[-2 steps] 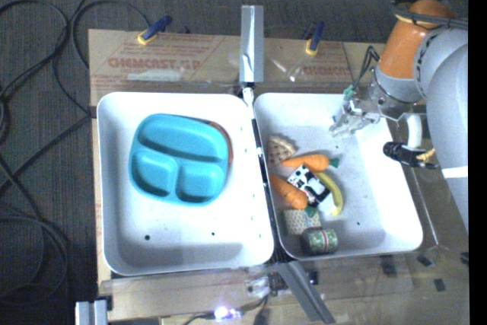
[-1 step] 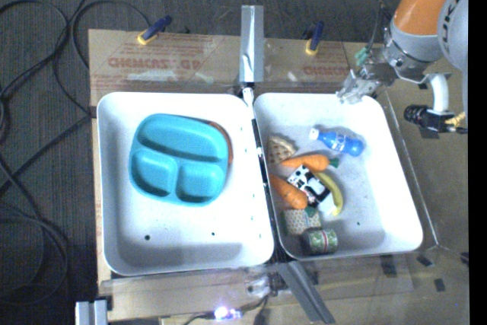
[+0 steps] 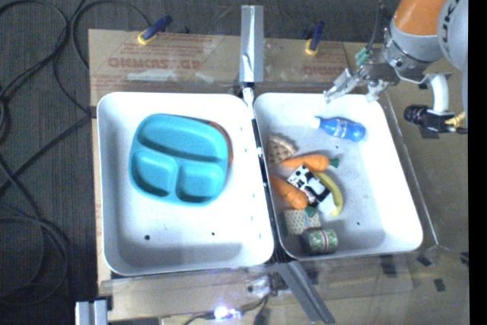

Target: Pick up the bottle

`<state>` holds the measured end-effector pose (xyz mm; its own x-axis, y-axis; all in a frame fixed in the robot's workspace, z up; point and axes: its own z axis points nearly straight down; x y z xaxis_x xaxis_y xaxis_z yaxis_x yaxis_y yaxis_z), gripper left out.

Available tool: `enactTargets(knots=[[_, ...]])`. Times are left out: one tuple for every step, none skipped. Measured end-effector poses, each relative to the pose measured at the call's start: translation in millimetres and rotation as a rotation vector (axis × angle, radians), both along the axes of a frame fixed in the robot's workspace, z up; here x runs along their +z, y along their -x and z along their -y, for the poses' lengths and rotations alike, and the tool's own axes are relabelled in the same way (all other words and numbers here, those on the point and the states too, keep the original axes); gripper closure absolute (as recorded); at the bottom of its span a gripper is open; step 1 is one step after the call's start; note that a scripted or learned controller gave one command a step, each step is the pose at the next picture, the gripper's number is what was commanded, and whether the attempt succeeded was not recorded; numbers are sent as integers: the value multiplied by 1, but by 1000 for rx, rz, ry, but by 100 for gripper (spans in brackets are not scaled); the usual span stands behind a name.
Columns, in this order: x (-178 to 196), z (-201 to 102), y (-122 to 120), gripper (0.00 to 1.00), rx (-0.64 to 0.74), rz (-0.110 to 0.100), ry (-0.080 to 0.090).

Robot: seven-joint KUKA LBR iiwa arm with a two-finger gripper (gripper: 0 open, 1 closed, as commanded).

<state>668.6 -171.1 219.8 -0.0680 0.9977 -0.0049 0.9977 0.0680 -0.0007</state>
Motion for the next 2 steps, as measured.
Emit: enactTargets(knots=[[-127,-35,36,0,-237,-1,-7],[-134,23,4,0,-336,-12,-10]])
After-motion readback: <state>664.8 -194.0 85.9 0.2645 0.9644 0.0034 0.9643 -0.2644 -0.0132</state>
